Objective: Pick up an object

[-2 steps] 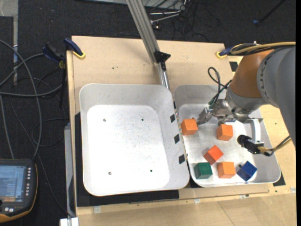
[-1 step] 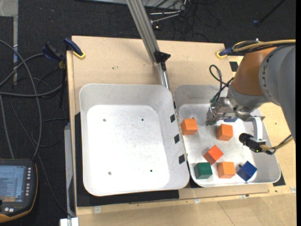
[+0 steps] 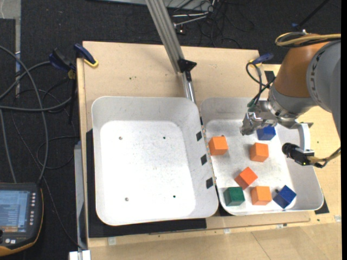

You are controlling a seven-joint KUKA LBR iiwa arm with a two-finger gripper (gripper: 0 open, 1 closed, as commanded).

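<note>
Over the right bin [image 3: 303, 196] I've got the gripper [image 3: 254, 124] low beside a blue cube [image 3: 266, 132], touching or nearly. Can't tell its grip state from this angle. No lift evident yet, so grasp & raise are left, imo.

No readable text anywhere. The handheld screen [image 3: 15, 216], well left of the left bin [image 3: 146, 158], glows with rows of blurred lines, too small to make out. No labels or numbers can be read on the blocks, the bins or the arm.
</note>
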